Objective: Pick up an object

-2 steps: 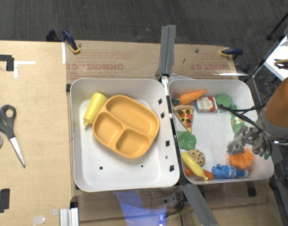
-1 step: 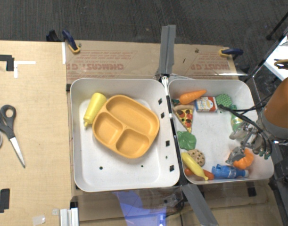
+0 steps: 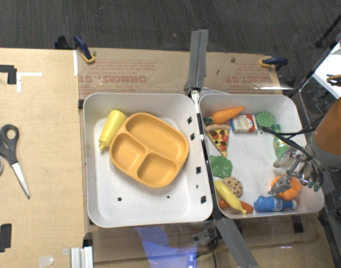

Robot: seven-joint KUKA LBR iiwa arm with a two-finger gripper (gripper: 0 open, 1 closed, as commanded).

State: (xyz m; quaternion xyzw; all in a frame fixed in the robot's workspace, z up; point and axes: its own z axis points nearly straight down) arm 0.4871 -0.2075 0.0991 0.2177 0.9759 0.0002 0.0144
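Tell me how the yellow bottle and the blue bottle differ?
The yellow bottle lies in the left bin, against the orange divided plate; the blue bottle lies in the right bin, near its front edge, just beside the gripper. The yellow one points up-and-down in the view, the blue one sideways. The yellow one looks bigger. Both lie on their sides.

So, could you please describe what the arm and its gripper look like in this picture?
The arm shows an orange, rounded section at the view's right edge. Black cables run across toward it. The gripper is a small assembly of bare silvery metal with thin fingers.
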